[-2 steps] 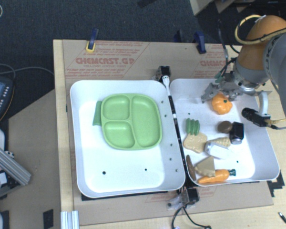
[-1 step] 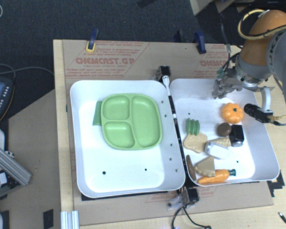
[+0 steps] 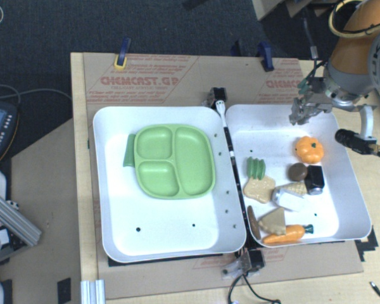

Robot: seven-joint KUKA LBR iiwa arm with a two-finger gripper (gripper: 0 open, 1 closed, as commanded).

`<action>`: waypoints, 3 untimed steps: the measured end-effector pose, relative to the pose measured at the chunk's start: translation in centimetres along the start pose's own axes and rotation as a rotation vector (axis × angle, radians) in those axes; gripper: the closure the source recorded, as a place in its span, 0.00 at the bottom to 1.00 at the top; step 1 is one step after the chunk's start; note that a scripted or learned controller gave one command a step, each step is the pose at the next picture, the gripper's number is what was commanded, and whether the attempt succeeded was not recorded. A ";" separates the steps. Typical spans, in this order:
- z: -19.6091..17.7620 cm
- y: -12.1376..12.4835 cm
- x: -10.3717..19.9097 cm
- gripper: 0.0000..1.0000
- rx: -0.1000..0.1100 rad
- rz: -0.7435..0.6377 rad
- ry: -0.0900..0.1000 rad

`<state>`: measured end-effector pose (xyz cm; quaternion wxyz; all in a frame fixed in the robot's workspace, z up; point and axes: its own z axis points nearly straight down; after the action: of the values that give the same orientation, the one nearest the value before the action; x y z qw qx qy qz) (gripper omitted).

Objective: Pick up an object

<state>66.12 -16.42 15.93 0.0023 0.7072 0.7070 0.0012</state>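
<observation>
Pumpkin (image 3: 309, 149) sits just below the gripper (image 3: 299, 116); jaws' spread I cannot tell, and crowded neighbours could spoil a grab.

Grey arm (image 3: 346, 75) with an orange band (yellow cable looped above), small dark metal gripper (image 3: 299, 117).

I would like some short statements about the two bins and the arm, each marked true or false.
1. The green divided plate lies in the left bin. True.
2. The orange pumpkin toy lies on the plate. False: it lies in the right bin.
3. The end effector is above the right bin's far end. True.
4. The carrot is at the right bin's far edge. False: it lies by the near edge.
</observation>
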 end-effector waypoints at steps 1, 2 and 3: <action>-5.8 -0.8 -0.3 1.00 -0.002 0.001 -0.001; -6.7 -0.7 -0.3 1.00 0.000 -0.001 0.000; -7.0 -2.8 3.3 1.00 0.007 -0.003 0.003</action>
<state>63.24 -13.06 22.89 -0.0013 0.7061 0.7081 -0.0004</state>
